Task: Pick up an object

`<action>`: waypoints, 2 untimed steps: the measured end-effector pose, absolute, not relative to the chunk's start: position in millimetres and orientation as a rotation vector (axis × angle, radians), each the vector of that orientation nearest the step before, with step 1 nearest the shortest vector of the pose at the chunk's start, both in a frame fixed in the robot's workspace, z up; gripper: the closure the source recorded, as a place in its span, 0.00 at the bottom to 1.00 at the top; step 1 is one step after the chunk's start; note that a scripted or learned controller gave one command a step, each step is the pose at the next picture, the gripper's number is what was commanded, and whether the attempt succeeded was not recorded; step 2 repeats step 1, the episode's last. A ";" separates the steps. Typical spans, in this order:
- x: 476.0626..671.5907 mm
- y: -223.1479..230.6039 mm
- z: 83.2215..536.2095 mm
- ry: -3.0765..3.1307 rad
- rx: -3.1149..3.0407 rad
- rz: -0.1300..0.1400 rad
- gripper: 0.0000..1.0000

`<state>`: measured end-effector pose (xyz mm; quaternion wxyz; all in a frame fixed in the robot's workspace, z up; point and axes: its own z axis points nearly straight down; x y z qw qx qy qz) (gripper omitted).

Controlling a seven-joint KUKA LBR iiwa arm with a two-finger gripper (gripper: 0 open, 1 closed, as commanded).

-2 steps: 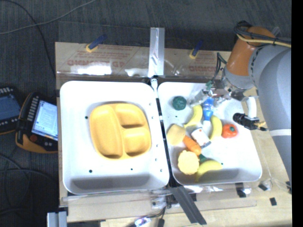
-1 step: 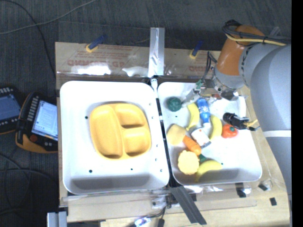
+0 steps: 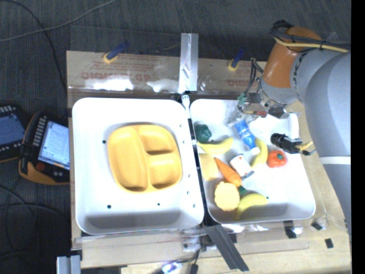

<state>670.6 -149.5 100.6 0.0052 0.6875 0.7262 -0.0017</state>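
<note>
Bottle, blue, lies in right bin, not lifted. Pincer just above its top end; can't tell its state. Grasp and lift both left.

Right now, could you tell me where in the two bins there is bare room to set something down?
The left bin has bare floor all round the yellow tray, widest along its near edge and left side. The right bin is crowded through its middle: bottle, bananas, carrot, tomato. Its free patch is the near right corner, below the tomato.
</note>
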 end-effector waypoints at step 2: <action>668.3 -66.9 205.3 2.216 2.227 -0.003 1.00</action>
